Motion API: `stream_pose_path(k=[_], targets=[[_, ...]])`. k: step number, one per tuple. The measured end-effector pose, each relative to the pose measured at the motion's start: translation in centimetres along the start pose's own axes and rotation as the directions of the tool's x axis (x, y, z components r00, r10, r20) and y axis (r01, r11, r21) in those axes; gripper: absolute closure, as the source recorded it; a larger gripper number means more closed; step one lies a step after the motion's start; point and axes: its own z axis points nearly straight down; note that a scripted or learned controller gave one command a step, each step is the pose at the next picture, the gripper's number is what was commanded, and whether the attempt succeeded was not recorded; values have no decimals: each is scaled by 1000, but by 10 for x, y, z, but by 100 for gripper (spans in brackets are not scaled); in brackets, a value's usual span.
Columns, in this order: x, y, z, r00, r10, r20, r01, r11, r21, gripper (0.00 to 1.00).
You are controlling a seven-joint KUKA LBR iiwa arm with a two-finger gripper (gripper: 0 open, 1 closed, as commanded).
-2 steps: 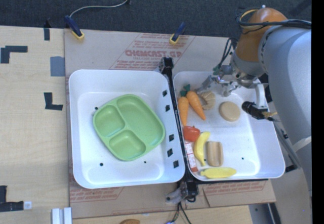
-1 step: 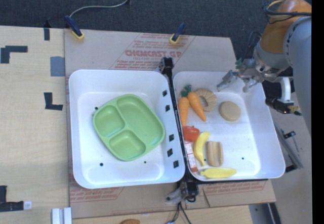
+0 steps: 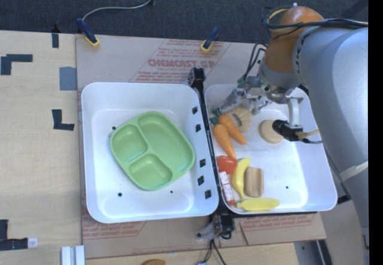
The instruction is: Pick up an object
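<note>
1. I take the black divider clips (image 3: 200, 132) between the two bins as my landmark. Well to its left, in the left bin (image 3: 96, 198), lies a green sectioned plate (image 3: 152, 149), flat and on its own. It matters little to this task for now.

2. Just right of the divider, along the near wall of the right bin (image 3: 320, 195), the toy food is crowded: two orange carrots (image 3: 227, 132) side by side, a red piece (image 3: 226, 164) below them, a small packet (image 3: 226, 187) touching the wall, and a yellow banana (image 3: 240, 175) curving down beside a brown bread-like piece (image 3: 254, 181). A second yellow piece (image 3: 258, 203) lies by the bin's lower rim.

3. Further right of the divider, a tan round piece (image 3: 270, 131) lies apart from the pile, next to a dark part of the arm's tooling.

4. The gripper (image 3: 242, 107) is down in the upper part of the right bin, a short way right of the divider, over a beige ridged piece (image 3: 242, 118) touching the carrot tops. I cannot tell whether it is closed or spread; the metal parts blur together there.

5. I judge this to be the reach-and-grasp step, with nothing visibly held yet.

6. The next move calls for a close on one item, likely the beige piece or a carrot, then a straight lift. The crowding means a neighbour could be nudged or caught along.
</note>
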Motion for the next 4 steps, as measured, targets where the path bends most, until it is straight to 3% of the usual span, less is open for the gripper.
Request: stream_pose_path(k=[1,2,3,4], targets=[[13,1,14,1000,4,12,-4,1000,-5,0],[17,4,-1,1000,1,6,-1,1000,-15,100],[80,-39,-87,1000,5,12,-5,1000,-11,100],[85,-41,-83,1000,3,3,-3,1000,-1,0]])
